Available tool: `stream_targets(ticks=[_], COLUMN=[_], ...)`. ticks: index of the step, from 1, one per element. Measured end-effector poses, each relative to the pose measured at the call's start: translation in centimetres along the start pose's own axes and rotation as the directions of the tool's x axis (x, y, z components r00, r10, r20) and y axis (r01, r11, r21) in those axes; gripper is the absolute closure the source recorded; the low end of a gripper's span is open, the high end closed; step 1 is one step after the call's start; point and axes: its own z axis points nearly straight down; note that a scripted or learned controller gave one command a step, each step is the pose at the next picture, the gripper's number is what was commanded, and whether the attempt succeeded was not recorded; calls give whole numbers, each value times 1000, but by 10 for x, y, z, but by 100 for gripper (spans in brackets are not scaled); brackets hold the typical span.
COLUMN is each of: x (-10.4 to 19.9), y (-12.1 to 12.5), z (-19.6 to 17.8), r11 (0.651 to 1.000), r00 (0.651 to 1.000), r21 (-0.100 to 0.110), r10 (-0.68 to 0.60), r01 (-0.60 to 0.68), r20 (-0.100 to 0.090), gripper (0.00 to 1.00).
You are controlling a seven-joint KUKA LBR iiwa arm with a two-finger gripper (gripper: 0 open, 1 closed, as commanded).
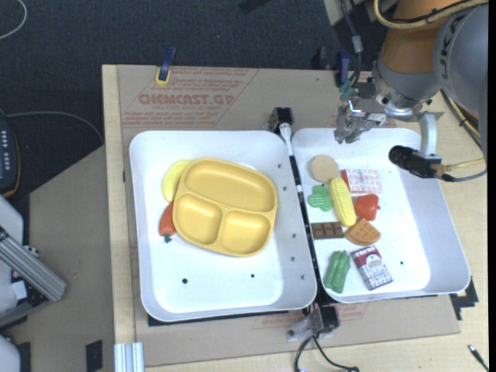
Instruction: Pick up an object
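My gripper (350,130) hangs over the far edge of the right bin (434,231), its fingers pointing down with nothing between them. Below it lie a tan round cookie (324,167), a yellow corn cob (342,201), a green leafy piece (319,201), a pink wafer (363,180), a red pepper (367,205), a chocolate bar (326,230), an orange wedge (363,232), a green pickle (337,270) and a small red packet (370,268).
The left bin (155,270) holds a yellow divided tray (225,205) lying over a yellow piece (173,178) and a red-orange pepper (167,222). A black camera unit (415,161) juts from the wrist over the right bin's far side.
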Motion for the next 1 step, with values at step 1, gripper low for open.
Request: stream_targets(ticks=[1], x=[61], y=[-5], z=[-1], r11=[1000], r00=[1000], r21=[1], r10=[-1], r01=[1], r20=[0], gripper=[100])
